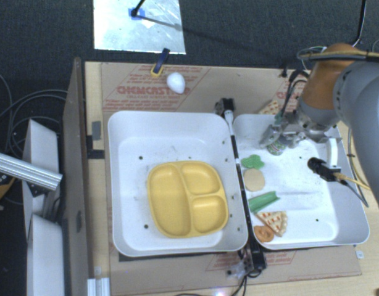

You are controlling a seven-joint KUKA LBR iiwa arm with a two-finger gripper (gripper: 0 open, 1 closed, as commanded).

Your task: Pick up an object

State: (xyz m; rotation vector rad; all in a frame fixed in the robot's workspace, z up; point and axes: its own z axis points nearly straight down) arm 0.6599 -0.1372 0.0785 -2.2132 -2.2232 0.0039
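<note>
Dark carpet surrounds the bench, with a shiny foil sheet (140, 17) lying on it at the far side and loose cables (16, 103) trailing at the left. A cardboard sheet (205, 85) with red lettering lies under two white bins, and one white egg-shaped piece (175, 82) sits on it beyond the left bin (124, 165). On my overhead feed, that bin holds one yellow plate (186, 197), divided into three compartments and lying near the middle. The right bin (307, 211) holds five small food pieces, all strung along its left wall. From far to near I count one leafy green piece (252, 161), one round beige disc (254, 179) touching it, one green pod (262, 200), one pizza slice (274, 221), and one orange-red piece (262, 233) just beside the slice at the near corner. The grey arm (356, 97) reaches in from the right with its orange band (328, 73) showing. The gripper (277, 142) sits low over the far left part of the right bin, near the leafy green piece but apart from it. I cannot tell whether the gripper is open or closed, and I see nothing held in it.
</note>
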